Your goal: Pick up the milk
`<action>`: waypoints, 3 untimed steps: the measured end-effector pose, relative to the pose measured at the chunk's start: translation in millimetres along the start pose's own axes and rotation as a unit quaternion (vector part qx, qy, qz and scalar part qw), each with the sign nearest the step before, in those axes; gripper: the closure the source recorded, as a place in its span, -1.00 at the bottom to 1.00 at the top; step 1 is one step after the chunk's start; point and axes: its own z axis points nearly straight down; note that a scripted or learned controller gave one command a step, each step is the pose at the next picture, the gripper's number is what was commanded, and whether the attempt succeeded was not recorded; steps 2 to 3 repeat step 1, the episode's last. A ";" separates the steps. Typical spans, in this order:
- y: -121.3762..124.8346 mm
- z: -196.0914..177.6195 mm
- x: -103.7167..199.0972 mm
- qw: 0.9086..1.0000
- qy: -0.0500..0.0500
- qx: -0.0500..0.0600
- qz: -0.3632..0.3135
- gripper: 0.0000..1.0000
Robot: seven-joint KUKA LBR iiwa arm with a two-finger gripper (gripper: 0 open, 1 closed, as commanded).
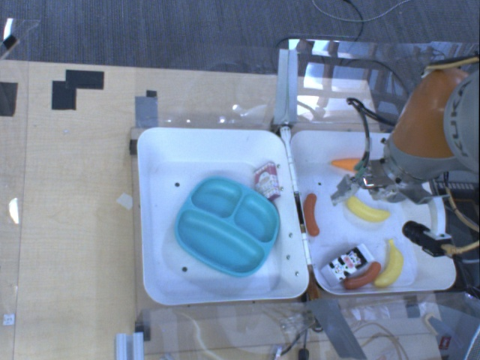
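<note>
One milk carton (pixel 349 262) you see lying well below claw (pixel 358 181), touching sausage (pixel 361 276); claw state cannot tell.

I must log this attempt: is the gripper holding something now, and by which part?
Nothing is held, as far as the view shows. The gripper hangs over the right bin near a banana; the milk lies apart from it, ungrasped.

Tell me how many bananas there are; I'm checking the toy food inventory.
2, both in the right bin: one banana lies near the middle, just below the hand; the other banana lies near the front, beside a sausage. The arm could hide more.
</note>
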 end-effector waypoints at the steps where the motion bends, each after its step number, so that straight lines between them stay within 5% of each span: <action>1: -55.8 50.5 -8.5 0.999 0.000 0.001 -0.033 -1.00; 3: -55.8 50.5 -8.5 0.999 0.000 0.001 -0.033 -1.00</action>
